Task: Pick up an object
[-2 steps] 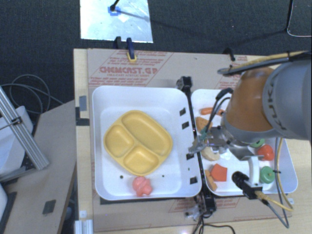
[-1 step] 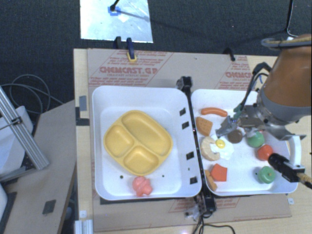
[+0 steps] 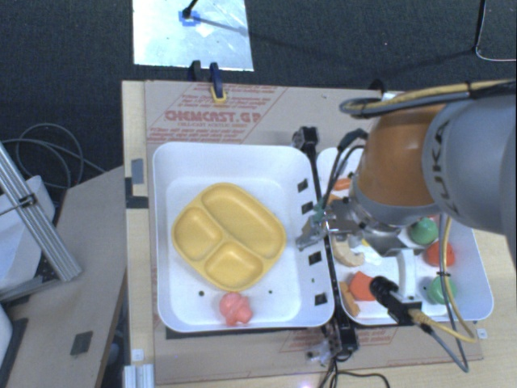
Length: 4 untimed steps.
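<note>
My gripper (image 3: 312,234) hangs below the grey and orange wrist (image 3: 400,164), over the divider between the two white bins. A beige piece (image 3: 349,255) and a red-orange block (image 3: 360,286) lie just right of it in the right bin (image 3: 478,296). Also in that bin are a green ball (image 3: 422,232), an orange-red ball (image 3: 440,255) and a small green item (image 3: 441,289). The arm hides much of this bin. In the left bin (image 3: 230,162) a yellow divided plate (image 3: 229,235) sits in the middle, with a pink lump (image 3: 234,308) near the front wall.
Black clips (image 3: 305,138) and cables run along the divider between the bins. A yellow cable (image 3: 440,330) trails off the front right corner. A cardboard sheet (image 3: 214,107) lies under the bins, and a metal frame (image 3: 32,217) stands at the left.
</note>
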Motion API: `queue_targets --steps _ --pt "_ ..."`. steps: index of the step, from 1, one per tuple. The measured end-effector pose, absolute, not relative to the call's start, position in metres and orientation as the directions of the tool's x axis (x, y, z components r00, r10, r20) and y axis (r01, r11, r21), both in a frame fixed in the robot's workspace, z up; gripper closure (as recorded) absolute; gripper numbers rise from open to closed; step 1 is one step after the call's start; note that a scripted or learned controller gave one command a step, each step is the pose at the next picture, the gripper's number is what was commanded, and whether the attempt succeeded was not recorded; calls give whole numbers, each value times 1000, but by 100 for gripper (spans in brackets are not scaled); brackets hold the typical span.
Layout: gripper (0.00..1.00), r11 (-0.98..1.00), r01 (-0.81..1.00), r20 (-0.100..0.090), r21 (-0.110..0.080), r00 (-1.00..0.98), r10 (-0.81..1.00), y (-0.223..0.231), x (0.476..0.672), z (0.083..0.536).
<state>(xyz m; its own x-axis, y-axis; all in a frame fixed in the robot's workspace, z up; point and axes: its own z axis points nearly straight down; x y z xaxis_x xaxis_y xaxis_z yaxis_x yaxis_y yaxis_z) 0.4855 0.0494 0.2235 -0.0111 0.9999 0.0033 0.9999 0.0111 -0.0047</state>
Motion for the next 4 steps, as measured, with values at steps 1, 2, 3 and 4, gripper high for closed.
queue_targets --steps 1,2,3,4 --pt "0 -5 1000 -3 -3 5 1000 -14 486 182" --pt "0 11 1000 2 1 -11 1000 66 486 184" --pt "0 -6 1000 -5 6 7 1000 -24 515 211" --pt "0 8 1000 3 -3 -8 1000 34 488 183"
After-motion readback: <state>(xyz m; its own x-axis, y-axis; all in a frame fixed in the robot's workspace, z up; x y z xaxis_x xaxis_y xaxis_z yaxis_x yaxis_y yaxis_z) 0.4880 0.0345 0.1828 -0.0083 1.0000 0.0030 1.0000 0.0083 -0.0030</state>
